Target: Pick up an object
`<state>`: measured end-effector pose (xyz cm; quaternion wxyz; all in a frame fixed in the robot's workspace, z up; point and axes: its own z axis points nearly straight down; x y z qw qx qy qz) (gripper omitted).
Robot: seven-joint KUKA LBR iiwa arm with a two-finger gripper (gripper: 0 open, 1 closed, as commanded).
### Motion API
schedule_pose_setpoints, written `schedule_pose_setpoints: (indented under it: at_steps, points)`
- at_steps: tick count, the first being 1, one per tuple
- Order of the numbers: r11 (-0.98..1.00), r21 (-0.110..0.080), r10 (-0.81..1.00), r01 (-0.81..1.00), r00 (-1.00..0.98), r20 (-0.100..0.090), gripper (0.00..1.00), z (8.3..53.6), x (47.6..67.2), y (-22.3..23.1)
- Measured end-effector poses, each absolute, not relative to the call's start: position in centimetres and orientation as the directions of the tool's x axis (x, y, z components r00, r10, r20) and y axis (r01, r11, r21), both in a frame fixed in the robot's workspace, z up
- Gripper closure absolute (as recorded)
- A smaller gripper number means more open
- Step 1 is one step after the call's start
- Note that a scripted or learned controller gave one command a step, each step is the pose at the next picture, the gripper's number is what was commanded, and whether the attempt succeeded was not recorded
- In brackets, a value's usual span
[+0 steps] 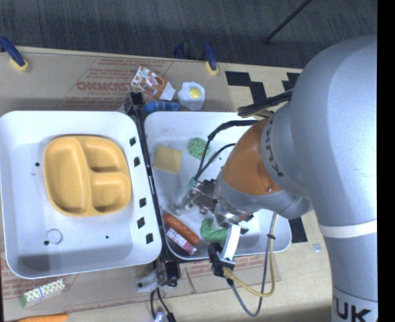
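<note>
**Arm low in the right bin among the small items**

The end effector [196, 198] sits down in the right bin [158, 125], near its middle; whether it is apart or together, or clamped on anything, cannot be told, because the wrist and the orange band [247, 166] cover it from above.

Just below and left of it lies a red sausage [182, 228], slanting toward the bin's lower edge, with a dark packet [182, 242] touching its lower side. A green item [214, 231] lies just to the right of the sausage, partly under the arm's fittings. Up and left of the end effector, a pale yellow square [168, 159] lies flat on the bin floor, and a second green piece [197, 147] sits just beside it to the right.

The left bin [16, 180] carries a yellow divided tray [88, 174], well apart from the arm.

On the worktop [83, 79] beyond the bins rest a printed carton [147, 81], a blue item [161, 105] and a white-and-yellow egg [192, 94]. A patterned wrapper [43, 292] lies by the near-left corner.
</note>
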<state>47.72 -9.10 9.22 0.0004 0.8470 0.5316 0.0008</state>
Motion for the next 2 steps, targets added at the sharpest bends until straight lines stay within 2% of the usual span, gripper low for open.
schedule_pose_setpoints:
  at_steps: [1,2]
  points:
    - [-0.478,-0.005,0.878,0.878,0.478,0.001,0.00,9.1,52.7,-10.5]
    - [-0.317,-0.004,0.948,0.948,0.317,0.001,0.00,9.1,57.9,-9.6]
